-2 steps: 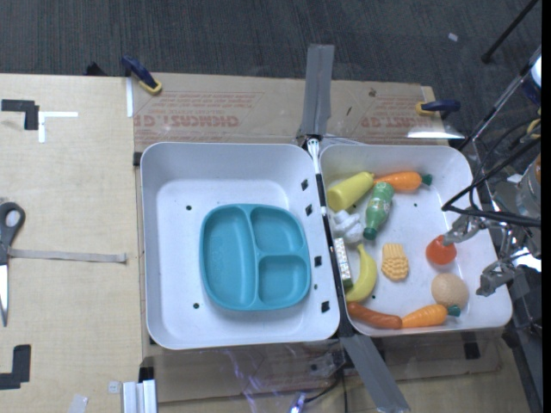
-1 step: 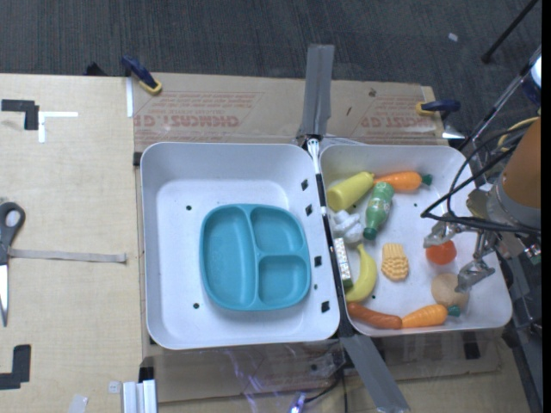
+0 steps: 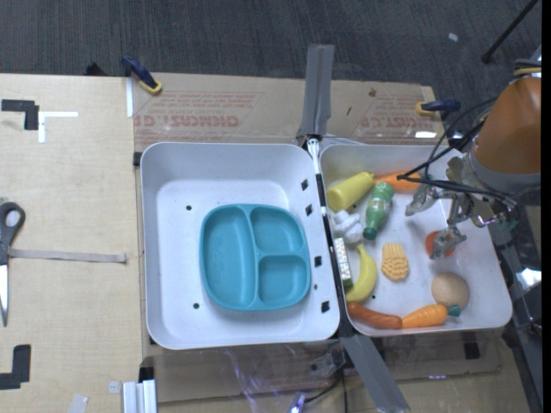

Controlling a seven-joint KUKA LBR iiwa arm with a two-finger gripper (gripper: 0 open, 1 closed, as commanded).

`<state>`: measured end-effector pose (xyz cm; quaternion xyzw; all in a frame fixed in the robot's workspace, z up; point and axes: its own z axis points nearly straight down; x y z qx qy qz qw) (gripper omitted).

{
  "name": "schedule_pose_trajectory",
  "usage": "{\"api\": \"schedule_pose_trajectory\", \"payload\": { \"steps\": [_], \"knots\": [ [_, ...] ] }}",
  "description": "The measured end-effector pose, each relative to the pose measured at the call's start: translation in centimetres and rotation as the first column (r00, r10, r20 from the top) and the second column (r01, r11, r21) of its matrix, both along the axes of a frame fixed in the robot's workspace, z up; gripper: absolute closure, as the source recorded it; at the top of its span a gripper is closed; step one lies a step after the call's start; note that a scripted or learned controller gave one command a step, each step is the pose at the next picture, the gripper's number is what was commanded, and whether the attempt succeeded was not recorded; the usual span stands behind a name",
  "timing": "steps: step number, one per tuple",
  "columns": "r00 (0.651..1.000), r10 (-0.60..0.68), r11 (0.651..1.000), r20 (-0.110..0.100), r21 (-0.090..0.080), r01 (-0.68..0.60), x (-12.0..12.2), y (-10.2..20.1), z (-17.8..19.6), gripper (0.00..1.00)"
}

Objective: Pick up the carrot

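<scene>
Dark carpet lies behind a pale tabletop (image 3: 69,222) carrying two shallow white bins side by side. In the left bin (image 3: 164,256) rests one teal divided plate (image 3: 256,256) with three compartments. Over the right bin (image 3: 491,312) hangs the grey arm (image 3: 512,140) with its orange band, its gripper (image 3: 446,231) low above the bin floor near a small red item (image 3: 433,243); the fingers look spread with nothing between them, though clutter makes that hard to judge. That bin holds a yellow cylinder (image 3: 349,190), a green bottle (image 3: 377,211), a banana (image 3: 365,275), a corn cob (image 3: 395,261), a tan egg-like ball (image 3: 449,289), and a red sausage (image 3: 374,317). Two carrots show: one carrot (image 3: 426,317) lies along the front wall beside the sausage, and another carrot (image 3: 398,179) sits by the back wall. Scissors (image 3: 7,248) lie at the tabletop's left edge.
</scene>
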<state>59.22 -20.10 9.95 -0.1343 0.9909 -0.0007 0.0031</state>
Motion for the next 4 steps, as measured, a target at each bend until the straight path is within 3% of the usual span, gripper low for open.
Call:
{"api": "schedule_pose_trajectory", "payload": {
  "steps": [1,2,3,4],
  "knots": [
    [0.978,-0.203,0.979,-0.038,0.006,0.203,6.1,-1.7,-1.1,0.0],
    [0.978,-0.21,0.978,-0.002,0.001,0.21,-5.3,-2.1,9.9,0.0],
    [0.998,-0.057,0.998,0.011,-0.002,0.057,-5.3,-2.0,0.1,0.0],
    [0.998,0.064,0.998,0.001,0.0,-0.064,1.0,-2.0,-0.5,0.0]
  ]
}}
